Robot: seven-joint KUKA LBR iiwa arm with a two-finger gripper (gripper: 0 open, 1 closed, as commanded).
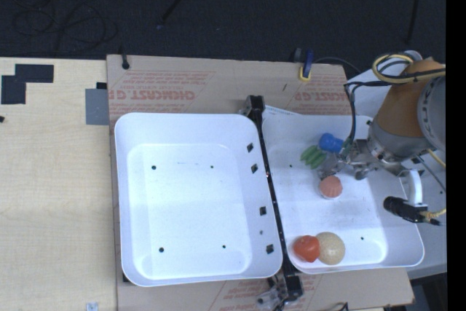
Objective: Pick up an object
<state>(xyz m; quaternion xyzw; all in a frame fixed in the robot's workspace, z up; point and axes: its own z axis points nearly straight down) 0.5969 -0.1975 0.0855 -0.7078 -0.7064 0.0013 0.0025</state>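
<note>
My gripper (341, 165) is low inside the right bin (368, 218), at its upper middle. A salmon-pink ball (330, 188) lies just below and slightly left of it, close to the tip. A blue object (331, 142) and a green object (314, 155) rest just left of and above the gripper, near the bin's back. In the bin's front left corner a red object (306, 248) sits against a cream ball (331, 248). Nothing shows as held.
The left bin (138, 156) stands beside the right one, with a black divider rail (263, 178) between them. The arm's grey body and orange band (399, 109) overhang the right bin's far right side. Cardboard lies under both bins.
</note>
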